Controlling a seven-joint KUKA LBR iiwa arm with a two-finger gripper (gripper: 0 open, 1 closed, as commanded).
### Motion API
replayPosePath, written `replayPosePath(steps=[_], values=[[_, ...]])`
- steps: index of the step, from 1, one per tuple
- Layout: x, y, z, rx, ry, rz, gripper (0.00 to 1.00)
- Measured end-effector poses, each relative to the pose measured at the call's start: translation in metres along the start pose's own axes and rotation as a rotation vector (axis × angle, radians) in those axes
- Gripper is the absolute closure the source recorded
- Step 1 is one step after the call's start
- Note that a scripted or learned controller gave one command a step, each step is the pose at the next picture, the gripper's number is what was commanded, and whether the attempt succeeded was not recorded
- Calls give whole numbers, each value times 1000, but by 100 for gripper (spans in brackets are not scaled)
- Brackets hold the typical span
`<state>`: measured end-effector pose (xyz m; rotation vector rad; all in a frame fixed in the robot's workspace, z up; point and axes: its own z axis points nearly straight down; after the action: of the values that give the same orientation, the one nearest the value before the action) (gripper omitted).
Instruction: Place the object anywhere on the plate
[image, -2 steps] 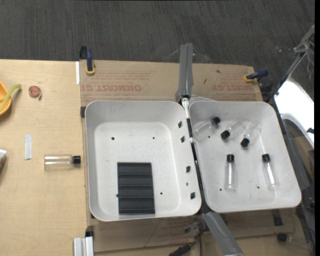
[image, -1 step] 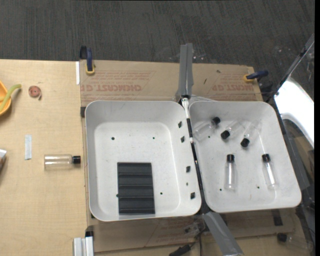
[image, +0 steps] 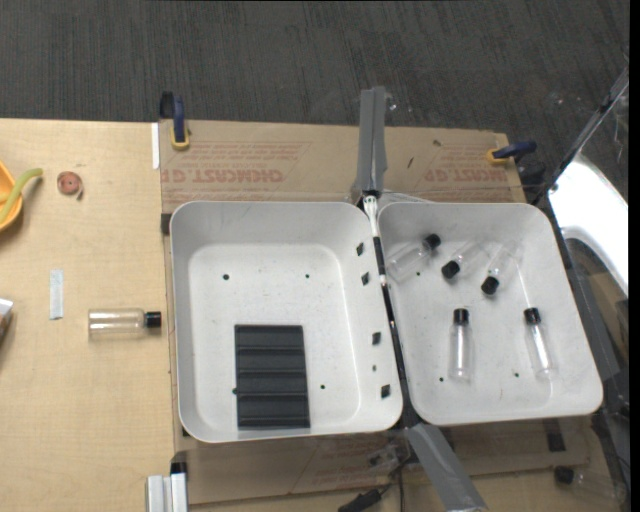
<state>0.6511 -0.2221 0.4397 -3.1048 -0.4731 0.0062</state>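
Note:
A black ribbed plate (image: 270, 376) lies flat in the left bin (image: 200, 250), near its front wall. In the right bin (image: 560, 400) lie several clear vials with black caps. Three of them are bunched toward the back: one by the dividing wall (image: 410, 260), one in the middle (image: 466, 257) and one beside it (image: 497, 267). Two more vials lie apart nearer the front, pointing front to back, one left (image: 459, 345) and one right (image: 538, 345).
Another clear vial (image: 120, 321) lies on the wooden bench left of the bins. An orange bowl (image: 6, 198), a small red disc (image: 68, 182) and a white strip (image: 56, 295) sit further left. Clamps (image: 176, 122) hold cardboard behind the bins.

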Motion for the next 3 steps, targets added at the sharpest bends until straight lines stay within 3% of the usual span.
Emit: replayPosePath(steps=[1,3], values=[[0,1,-1,1,2,99,0],[0,1,-1,1,2,101,0]])
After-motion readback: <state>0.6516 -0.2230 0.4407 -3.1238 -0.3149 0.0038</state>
